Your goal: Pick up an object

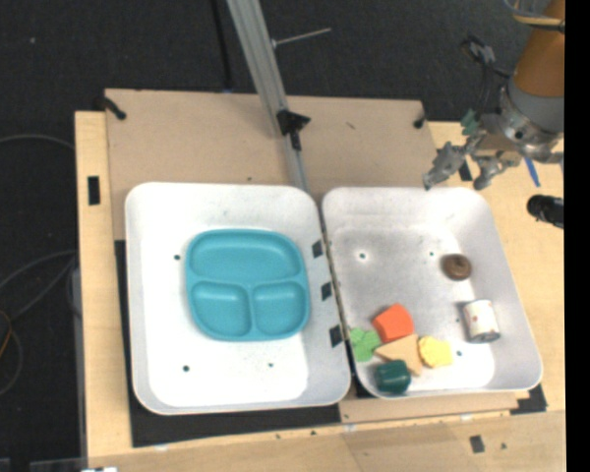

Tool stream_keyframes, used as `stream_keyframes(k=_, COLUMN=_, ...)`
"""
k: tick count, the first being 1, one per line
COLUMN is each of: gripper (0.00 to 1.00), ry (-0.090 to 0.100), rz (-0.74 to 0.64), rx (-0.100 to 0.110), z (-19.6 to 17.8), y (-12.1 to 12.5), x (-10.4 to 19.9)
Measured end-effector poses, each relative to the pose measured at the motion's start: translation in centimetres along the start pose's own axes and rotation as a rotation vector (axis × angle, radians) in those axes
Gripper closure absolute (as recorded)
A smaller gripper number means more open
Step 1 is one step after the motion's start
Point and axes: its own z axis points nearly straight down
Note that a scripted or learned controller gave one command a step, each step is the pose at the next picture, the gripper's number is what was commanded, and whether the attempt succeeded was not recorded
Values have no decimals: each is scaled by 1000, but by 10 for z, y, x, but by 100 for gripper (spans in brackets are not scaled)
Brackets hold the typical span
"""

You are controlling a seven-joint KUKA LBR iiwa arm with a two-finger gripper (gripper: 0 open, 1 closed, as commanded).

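The right bin (413, 214) holds several small objects near its front: an orange block (394, 321), a light green piece (363, 342), a tan piece (398, 351), a yellow piece (435, 351), a dark green piece (392, 377), a silver-white cylinder (481, 320) and a brown round disc (457, 266). My gripper (464, 168) hangs above the bin's far right corner, away from all of them. Its fingers are spread apart with nothing between them.
The left bin (157, 264) holds a teal divided plate (246, 283). A slanted metal pole (261, 62) rises from behind the bins' shared edge. The arm's orange band (541, 62) is at the top right.
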Motion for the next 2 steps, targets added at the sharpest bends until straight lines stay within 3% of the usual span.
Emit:
stream_keyframes(k=1, gripper=0, ry=-1, rz=-1, rx=1, z=0, y=0, x=0)
stream_keyframes(k=2, gripper=0, ry=0, rz=3, rx=5, z=57, y=2, x=-10)
